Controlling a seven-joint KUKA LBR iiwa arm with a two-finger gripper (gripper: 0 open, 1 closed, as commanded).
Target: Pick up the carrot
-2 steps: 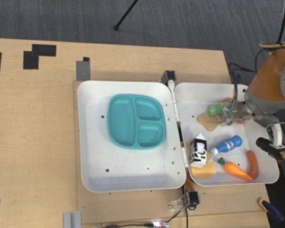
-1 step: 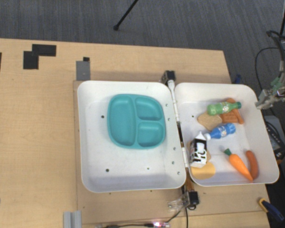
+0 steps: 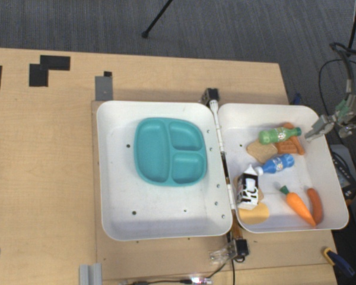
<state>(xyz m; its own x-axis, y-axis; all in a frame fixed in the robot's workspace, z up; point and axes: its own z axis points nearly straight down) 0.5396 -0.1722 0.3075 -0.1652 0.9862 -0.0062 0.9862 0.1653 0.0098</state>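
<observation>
gripper (image 3: 318,127) hung over the right bin's far right edge, at the tip of the arm reaching in from the right; i couldn't tell how it was set. well apart from it, the carrot (image 3: 298,206) lay near the front right corner of the right bin (image 3: 338,218), green top pointing back-left, with a red sausage (image 3: 315,203) just beside it on the right. further back sat a blue bottle (image 3: 278,164), a green bottle (image 3: 279,135) and a brown slice of bread (image 3: 261,152). a black-and-white carton (image 3: 248,189) stood by the divider above a yellow block (image 3: 253,214). the left bin (image 3: 115,218) held a teal divided plate (image 3: 169,151).
</observation>
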